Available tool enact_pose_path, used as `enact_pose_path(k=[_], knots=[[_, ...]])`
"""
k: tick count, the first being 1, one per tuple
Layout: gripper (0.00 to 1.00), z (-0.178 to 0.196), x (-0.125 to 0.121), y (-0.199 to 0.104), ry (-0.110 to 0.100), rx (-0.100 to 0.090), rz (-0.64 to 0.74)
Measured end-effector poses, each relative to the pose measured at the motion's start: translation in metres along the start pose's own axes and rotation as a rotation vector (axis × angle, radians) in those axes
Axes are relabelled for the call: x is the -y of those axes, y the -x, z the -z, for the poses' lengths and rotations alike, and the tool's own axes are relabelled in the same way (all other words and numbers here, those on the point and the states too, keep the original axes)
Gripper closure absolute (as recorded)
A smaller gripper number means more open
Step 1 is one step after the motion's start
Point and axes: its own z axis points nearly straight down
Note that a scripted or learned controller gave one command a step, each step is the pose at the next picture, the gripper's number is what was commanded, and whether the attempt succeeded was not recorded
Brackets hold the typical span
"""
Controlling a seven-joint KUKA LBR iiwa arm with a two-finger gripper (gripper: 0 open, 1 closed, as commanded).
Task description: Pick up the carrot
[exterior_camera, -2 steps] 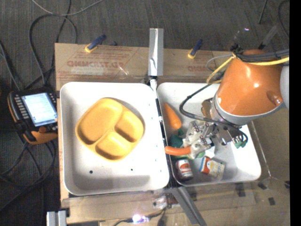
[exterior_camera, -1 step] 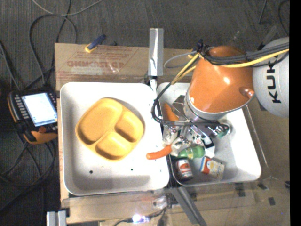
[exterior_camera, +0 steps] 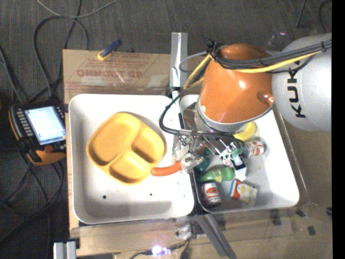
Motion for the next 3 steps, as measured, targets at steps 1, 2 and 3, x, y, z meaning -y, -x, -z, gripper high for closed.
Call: enact_pose_path(k=[1, 2, 3], knots=[[1.00, 0.014, 0.021, -0.008, 0.000, 0.000, 0.383], [1.00, -0.006, 0.020, -0.041, 0.002, -0.003, 0.683], [1.00, -0.033, 0.053, -0.064, 0.003, -0.002, 0.768]])
